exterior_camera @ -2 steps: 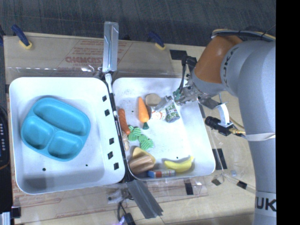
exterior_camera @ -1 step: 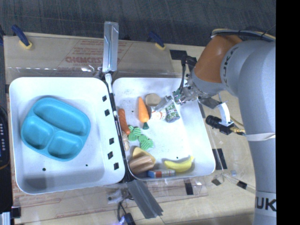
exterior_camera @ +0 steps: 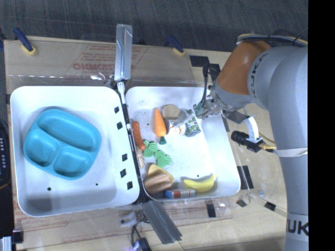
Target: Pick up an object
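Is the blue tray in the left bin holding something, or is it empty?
Empty: the blue tray shows bare blue compartments, lying flat in the left bin.

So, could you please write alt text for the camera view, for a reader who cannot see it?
A grey robot arm reaches from the right, its gripper low in the right bin near a carrot, a banana and other small toy foods. The left bin holds a blue divided plate.
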Motion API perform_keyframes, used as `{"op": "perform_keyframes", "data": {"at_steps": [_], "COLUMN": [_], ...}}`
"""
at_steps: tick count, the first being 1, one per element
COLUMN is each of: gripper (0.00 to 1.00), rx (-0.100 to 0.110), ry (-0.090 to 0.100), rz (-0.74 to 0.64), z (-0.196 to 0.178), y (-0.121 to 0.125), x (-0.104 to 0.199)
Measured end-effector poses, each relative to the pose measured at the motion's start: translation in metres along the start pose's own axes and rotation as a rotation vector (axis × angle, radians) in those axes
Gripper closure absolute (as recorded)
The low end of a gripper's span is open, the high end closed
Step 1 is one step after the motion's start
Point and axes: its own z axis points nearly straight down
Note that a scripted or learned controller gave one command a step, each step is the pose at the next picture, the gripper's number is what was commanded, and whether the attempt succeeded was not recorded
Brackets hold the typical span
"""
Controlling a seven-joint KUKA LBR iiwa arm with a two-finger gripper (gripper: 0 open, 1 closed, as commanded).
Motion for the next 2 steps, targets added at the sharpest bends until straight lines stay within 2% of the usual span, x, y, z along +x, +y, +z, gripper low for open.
{"op": "perform_keyframes", "data": {"at_steps": [1,2], "gripper": [1.00,0.00], "rx": [-0.012,-0.008], "ry": [-0.013,-0.011], "rz": [-0.004,-0.004], "z": [-0.0159,-0.0134], "y": [0.0042,0.0030], "x": [-0.0028,-0.0021]}}
